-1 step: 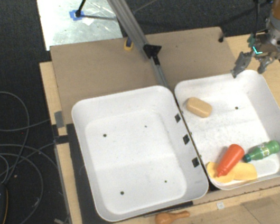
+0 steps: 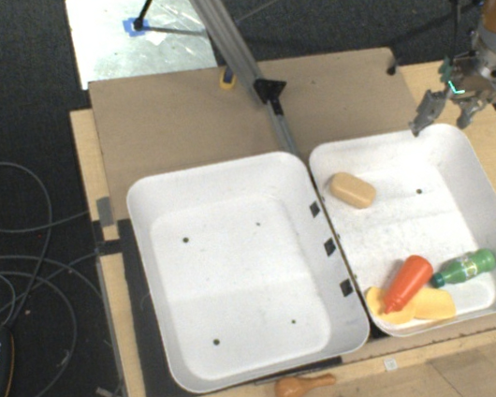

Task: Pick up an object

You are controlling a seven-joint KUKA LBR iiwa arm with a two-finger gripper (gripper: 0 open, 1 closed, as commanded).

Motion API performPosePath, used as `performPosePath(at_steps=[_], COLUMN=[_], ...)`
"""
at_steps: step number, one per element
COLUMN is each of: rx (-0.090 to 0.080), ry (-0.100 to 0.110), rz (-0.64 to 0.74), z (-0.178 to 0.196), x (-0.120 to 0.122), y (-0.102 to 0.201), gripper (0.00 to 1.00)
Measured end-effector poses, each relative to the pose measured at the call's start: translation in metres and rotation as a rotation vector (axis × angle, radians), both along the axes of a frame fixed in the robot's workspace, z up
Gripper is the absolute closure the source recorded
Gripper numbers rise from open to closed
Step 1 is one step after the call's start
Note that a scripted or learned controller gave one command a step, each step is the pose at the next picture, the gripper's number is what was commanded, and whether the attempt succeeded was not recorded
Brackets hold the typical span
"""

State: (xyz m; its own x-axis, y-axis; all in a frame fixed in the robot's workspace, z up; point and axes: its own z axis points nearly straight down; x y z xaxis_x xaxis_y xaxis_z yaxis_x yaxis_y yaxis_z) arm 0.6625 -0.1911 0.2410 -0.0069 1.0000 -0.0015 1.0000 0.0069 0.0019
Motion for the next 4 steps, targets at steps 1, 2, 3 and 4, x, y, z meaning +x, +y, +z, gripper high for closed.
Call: performPosePath(at_steps=[1,2,3,4], rx=[0.002,0.001,0.002,0.000], ry=[0.003,0.003,0.005,-0.004], rz=[0.000,-0.001,-0.005,-0.004], z=[-0.047,-0.088,-0.138,-0.123], x=[0.004,0.004,-0.006,-0.004], y=[0.008,0.008,0.006,0.006], gripper=[0.00,0.00,0.00,1.00])
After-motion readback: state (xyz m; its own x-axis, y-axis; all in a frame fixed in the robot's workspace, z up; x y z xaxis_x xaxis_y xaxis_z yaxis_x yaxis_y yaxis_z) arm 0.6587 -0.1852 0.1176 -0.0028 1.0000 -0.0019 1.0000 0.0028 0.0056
